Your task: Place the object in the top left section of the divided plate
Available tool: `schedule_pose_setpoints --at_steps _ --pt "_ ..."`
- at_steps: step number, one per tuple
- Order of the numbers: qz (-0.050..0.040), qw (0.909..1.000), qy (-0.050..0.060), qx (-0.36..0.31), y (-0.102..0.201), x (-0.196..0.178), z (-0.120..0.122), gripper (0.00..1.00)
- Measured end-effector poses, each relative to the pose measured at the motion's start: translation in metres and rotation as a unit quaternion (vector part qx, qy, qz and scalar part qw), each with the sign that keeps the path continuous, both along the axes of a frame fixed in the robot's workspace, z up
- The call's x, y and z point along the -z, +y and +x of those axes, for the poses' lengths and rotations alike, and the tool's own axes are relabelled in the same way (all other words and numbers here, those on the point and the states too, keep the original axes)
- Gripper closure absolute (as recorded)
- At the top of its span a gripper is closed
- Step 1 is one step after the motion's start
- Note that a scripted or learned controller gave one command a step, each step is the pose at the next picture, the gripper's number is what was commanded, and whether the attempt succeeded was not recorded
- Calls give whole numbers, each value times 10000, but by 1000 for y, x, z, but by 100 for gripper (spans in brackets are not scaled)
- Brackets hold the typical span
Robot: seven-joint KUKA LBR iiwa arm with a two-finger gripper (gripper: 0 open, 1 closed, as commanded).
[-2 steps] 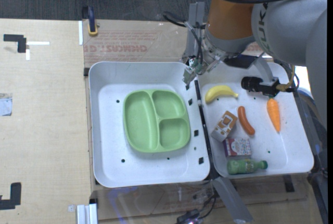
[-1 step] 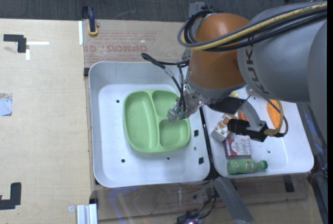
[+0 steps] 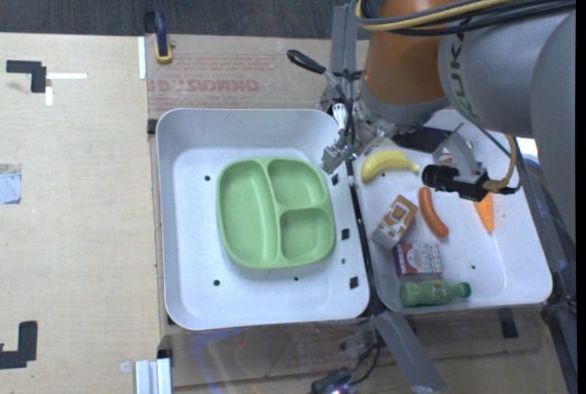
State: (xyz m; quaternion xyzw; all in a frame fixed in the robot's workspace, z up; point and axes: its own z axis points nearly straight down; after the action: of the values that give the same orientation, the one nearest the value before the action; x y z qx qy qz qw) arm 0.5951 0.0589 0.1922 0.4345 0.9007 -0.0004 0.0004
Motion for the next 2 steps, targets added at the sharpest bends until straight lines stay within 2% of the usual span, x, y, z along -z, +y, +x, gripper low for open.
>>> schedule_pose_setpoints --at_steps 1,2 --pt "-1 9975 -11 -700 22 0 62 100" --pt "1 9667 -1 -2558 -5 -27 28 100"
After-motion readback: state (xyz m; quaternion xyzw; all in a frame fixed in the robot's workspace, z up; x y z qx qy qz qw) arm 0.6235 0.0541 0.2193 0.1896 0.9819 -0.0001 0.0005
